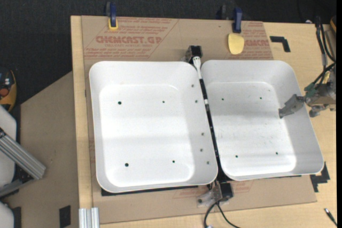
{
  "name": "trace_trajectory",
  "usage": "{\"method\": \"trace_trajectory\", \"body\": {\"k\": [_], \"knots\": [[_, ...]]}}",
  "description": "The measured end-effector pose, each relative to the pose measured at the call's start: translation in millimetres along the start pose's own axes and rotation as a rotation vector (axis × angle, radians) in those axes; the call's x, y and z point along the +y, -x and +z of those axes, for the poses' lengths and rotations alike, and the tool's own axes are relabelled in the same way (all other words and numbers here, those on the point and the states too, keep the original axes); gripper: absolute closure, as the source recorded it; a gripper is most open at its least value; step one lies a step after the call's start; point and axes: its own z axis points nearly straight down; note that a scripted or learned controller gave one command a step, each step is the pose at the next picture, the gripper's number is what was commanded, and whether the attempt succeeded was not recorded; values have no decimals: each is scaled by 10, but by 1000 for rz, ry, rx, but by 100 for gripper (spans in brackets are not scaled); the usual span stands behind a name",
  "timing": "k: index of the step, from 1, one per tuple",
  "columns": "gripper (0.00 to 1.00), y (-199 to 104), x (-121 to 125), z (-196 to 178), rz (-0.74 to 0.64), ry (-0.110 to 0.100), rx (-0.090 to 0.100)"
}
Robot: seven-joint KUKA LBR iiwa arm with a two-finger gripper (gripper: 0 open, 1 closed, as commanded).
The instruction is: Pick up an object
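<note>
The grey gripper (292, 105), spread untellable, hangs at the shallow white plastic right bin's (299, 83) right wall; the small pale-yellow rounded piece (235, 43) beyond that bin's far rim looks light and stiff, best pinched across its sides.

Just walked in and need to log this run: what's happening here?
A robot arm reaches in from the right, its gripper at the right edge of the right bin. Nothing shows between its fingers. The left bin lies beside it on the bench, the two touching along the middle. No pick is under way yet.
</note>
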Motion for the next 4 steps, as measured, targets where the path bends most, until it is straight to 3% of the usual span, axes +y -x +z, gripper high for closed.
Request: {"method": "trace_trajectory", "body": {"k": [1,2,3,4], "knots": [[0,-988,-292,-929,-8,6,1],[100,-945,-278,-992,-2,4,-1],[100,-1416,-134,-2144,-6,13,-1],[100,-1558,320,-1012,-1,-5,1]]}}
